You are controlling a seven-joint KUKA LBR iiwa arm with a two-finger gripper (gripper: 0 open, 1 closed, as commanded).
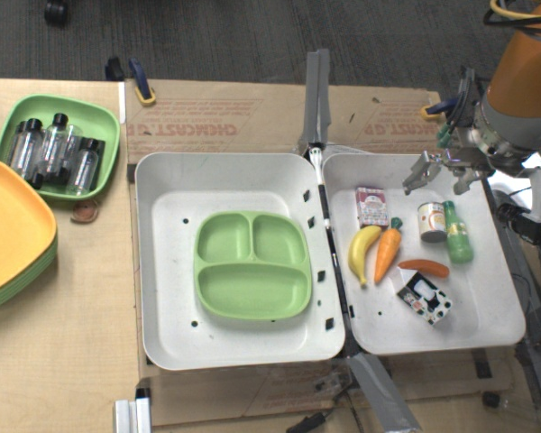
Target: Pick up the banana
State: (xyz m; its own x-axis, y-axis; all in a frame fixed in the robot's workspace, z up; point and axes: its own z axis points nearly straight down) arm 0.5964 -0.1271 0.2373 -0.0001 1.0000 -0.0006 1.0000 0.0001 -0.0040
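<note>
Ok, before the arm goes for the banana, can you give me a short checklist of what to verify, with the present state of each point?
1. Banana in plain view in the right bin: ok.
2. Nothing lying on top of the banana: ok.
3. Room beside the banana: not ok, the carrot lies right against its right side, and the small pink box sits just above its upper end.
4. Claw free of any object: ok, nothing is seen between its fingers.
5. Claw placed over the banana: not ok, it hangs above the bin's upper right part, near the can and the green bottle.
6. Claw open wide enough: cannot tell.
</note>
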